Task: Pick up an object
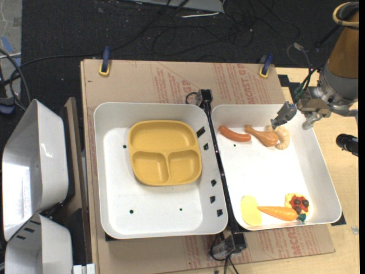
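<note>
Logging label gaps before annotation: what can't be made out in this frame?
All in the camera view.
1) Right edge cuts off the grey arm with orange band.
2) The small red-and-yellow toy in the lower right corner of the right white bin is too small to identify.
3) The pale lumpy piece beside the tan toy drumstick is blurred; contact with the gripper is unclear.
4) Left edge cuts off the white tubs.

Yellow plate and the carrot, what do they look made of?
Yellow plate: likely moulded hard plastic with a satin finish; it has one even colour, rounded compartment ridges and soft highlights. Carrot: probably toy plastic or rubber, smooth, with flat even orange and no natural texture. Whether it is hard or soft is unclear.
</note>
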